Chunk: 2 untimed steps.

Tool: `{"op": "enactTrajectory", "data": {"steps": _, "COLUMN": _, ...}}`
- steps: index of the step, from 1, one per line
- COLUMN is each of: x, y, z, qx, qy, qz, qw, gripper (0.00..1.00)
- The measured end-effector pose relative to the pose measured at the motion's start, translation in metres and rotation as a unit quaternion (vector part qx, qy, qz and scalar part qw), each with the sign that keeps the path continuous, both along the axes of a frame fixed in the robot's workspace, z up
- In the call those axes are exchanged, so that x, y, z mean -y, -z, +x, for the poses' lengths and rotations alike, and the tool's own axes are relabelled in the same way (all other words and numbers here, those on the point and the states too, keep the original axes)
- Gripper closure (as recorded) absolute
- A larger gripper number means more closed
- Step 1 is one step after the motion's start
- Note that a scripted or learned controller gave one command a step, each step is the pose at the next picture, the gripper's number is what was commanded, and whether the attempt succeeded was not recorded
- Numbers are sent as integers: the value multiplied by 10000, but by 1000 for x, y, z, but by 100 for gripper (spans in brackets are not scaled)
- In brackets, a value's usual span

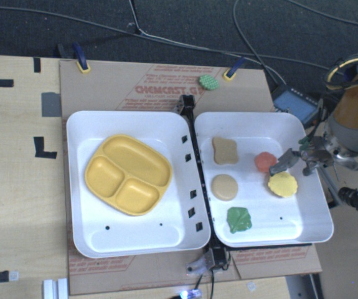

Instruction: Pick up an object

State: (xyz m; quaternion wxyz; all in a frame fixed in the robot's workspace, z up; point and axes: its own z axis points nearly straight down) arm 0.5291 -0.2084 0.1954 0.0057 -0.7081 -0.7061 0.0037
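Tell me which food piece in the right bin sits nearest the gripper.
The yellow piece, just below the gripper by the bin's right wall. The red piece is slightly farther left; the tan, beige and green pieces lie nearer the divider.

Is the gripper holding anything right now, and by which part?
Cannot be told. The gripper sits in the right bin, just above the yellow piece and beside the red one.
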Motion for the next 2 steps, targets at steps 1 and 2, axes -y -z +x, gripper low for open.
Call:
{"op": "enactTrajectory", "data": {"steps": 1, "x": 0, "y": -6, "z": 3, "qx": 59, "qy": -18, "qz": -15, "qw": 10000, "gripper": 0}}
{"op": "enactTrajectory", "data": {"steps": 2, "x": 1, "y": 39, "z": -4, "qx": 37, "qy": -16, "qz": -10, "qw": 10000, "gripper": 0}}
